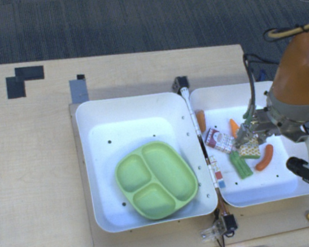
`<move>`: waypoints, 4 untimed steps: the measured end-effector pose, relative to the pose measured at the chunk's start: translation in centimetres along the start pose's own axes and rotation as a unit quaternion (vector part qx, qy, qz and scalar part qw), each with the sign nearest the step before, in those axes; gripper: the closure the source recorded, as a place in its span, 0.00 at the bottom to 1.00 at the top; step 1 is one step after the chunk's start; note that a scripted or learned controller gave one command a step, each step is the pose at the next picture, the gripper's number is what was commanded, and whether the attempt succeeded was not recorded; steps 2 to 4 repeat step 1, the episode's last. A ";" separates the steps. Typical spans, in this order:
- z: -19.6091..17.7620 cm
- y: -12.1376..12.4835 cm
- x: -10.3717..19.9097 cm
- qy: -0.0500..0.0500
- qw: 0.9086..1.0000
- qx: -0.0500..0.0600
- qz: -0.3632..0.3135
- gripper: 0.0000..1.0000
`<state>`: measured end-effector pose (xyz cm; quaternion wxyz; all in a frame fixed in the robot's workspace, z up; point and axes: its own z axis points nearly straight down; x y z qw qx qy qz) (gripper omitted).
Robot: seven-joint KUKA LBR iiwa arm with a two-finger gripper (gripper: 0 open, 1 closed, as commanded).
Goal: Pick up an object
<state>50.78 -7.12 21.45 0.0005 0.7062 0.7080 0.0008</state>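
Looking from the bench's front edge upward, we meet the right bin (256,194) first, with the claw (246,135) hanging low over its middle, the arm's orange band (303,67) to the right of it; we cannot tell whether the claw is spread or closed, nor whether it has anything, since the wrist hides that part.

Just below the claw lie a green block (240,165) and, a little to the right of it, an orange-red sausage-shaped toy (265,157); directly under the claw is a pale patterned piece (250,149); to the left of the claw rests a red-and-white packet (218,139); a small orange carrot-like piece (234,125) sits just left and slightly beyond; another orange piece (201,120) lies further left against the bin wall.

We judge the claw sits where it does because the toys cluster there, so any of them may be the target; the crowding could spoil a clean grasp.

Well to the left, the left bin (99,156) holds a green divided plate (157,179), lying flat.
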 end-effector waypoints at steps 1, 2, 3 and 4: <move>-0.3 -2.1 2.4 0.000 1.000 0.001 -0.001 1.00; -0.3 -2.1 2.4 0.000 1.000 0.001 -0.001 1.00; -0.3 -2.1 2.4 0.000 1.000 0.001 -0.001 1.00; -0.3 -2.1 2.4 0.000 1.000 0.001 -0.001 1.00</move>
